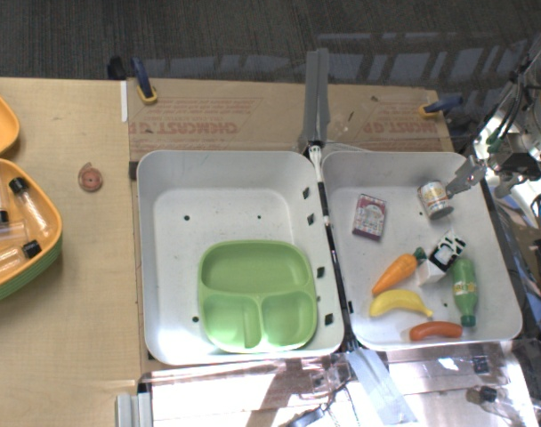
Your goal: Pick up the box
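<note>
The box (369, 216) is small, maroon and pink, and lies flat in the right bin (391, 169) near its upper left. My gripper (471, 174) reaches in at the bin's upper right edge, well to the right of the box, with its tip just beside a silver can (435, 198). Nothing shows in the gripper.
Lower in the right bin lie a carrot (395, 272), a banana (399, 304), a red pepper (435, 330), a green bottle (464, 290) and a black-and-white item (446, 253). The left bin (164, 238) holds a green divided plate (257, 294). Yellow trays (12, 229) sit far left.
</note>
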{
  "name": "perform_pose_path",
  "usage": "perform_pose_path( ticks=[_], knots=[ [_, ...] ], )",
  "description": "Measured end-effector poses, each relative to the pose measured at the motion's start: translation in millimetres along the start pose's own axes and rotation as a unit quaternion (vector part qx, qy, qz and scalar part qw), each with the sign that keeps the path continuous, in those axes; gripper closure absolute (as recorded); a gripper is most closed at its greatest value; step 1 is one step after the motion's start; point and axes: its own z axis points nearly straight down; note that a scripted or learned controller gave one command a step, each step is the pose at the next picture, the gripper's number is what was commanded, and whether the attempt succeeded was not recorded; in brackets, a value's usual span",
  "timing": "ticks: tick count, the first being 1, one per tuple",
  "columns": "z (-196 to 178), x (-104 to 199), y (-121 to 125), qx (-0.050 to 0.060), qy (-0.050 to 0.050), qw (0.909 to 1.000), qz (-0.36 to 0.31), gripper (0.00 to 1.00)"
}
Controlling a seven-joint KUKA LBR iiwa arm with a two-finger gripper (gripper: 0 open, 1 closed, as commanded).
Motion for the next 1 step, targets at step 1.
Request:
perform_pose_path(
  ticks=[1],
  knots=[
    [95.0,54.6,17.0,-0.001,0.0,0.9967,-0.081,0.0]
  ],
)
